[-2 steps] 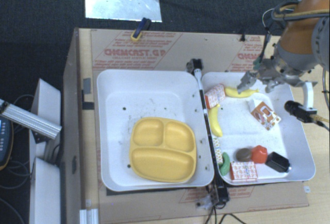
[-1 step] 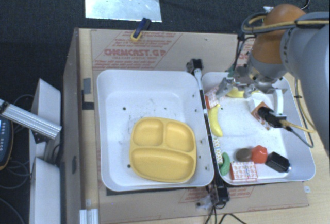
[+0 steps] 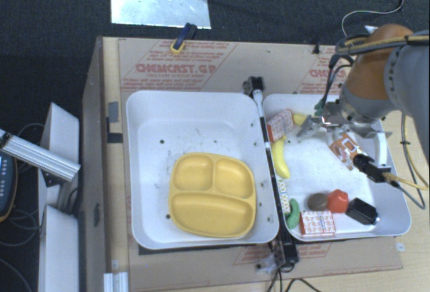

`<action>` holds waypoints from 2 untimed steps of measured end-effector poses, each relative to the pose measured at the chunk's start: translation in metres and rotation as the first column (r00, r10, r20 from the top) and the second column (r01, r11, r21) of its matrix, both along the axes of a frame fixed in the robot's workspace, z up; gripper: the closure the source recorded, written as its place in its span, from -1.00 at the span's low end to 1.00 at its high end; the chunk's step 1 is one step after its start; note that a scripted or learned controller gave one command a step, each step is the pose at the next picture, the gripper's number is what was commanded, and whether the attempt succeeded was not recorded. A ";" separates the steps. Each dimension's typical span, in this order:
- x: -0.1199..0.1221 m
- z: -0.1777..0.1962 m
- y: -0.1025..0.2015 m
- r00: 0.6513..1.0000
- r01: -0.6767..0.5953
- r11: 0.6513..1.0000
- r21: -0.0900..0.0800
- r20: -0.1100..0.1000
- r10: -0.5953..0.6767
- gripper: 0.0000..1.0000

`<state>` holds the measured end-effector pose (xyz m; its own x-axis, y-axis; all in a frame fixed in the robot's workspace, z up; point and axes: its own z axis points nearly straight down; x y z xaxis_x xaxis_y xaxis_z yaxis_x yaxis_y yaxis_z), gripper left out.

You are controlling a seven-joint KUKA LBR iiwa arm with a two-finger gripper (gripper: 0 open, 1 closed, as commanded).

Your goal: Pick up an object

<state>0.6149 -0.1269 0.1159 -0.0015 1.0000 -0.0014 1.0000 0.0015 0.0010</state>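
The left bin (image 3: 144,150) sits nearest, holding only a yellow divided tray (image 3: 213,195), which lies flat toward its lower right. The right bin (image 3: 393,220) carries the pickable clutter: a banana (image 3: 280,162) along the dividing wall, a red-and-white box (image 3: 318,223), a black block (image 3: 361,211), a red piece (image 3: 338,201) and a brown lump (image 3: 317,201) along the lower edge. The gripper (image 3: 324,121) hangs low over the bin's upper part, beside a red packet (image 3: 278,124). Whether its jaws are wide or closed cannot be told; nothing is visibly held.
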 end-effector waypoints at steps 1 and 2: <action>0.015 0.108 -0.015 1.000 -0.002 1.000 0.000 0.005 0.002 -1.00; 0.035 0.018 0.015 1.000 -0.003 1.000 0.002 -0.001 0.003 -1.00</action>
<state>0.6499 -0.1123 0.1343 -0.0043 1.0000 0.0005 1.0000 0.0043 -0.0004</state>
